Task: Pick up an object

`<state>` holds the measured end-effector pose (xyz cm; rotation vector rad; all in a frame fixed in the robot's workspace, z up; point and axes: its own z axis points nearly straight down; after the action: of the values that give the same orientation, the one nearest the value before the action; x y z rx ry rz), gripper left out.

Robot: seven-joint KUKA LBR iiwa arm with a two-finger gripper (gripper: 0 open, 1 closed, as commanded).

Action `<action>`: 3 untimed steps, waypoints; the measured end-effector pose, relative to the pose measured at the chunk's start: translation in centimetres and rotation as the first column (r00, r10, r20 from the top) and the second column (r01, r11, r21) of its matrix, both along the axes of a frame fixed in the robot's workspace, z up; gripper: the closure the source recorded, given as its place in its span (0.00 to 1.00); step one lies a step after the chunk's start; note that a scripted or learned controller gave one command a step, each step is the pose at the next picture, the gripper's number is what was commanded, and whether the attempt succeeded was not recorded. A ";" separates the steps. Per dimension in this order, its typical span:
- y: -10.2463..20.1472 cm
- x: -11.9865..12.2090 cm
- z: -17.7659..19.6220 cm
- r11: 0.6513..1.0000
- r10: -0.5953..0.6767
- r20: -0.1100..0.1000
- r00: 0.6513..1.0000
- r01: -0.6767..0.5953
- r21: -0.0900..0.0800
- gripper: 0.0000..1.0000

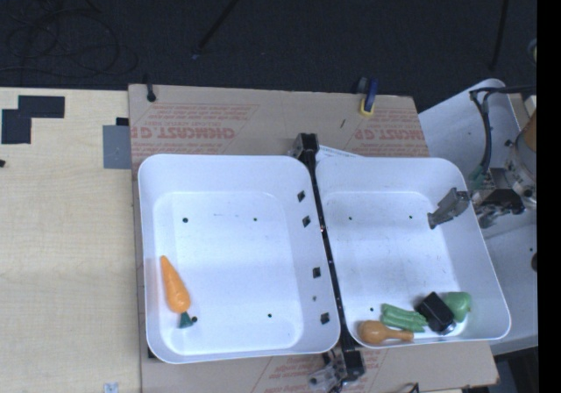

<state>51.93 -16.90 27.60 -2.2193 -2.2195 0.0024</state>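
Black block [436, 311] (near corner) well below gripper [456, 205]

Hand [458, 204] at right, seemingly open

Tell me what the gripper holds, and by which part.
Nothing is held. The gripper hangs over the right bin's far right edge, apart from the toys at that bin's near edge.

Light wooden bench [61, 251], brown cardboard sheet [263, 124] lying on it; two white bins [223, 170] side by side on the cardboard
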 end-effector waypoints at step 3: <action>4.7 9.5 -17.9 1.000 -0.001 -0.002 1.000 0.001 0.000 1.00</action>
<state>61.38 -12.19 9.69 -2.2195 -2.2167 0.0043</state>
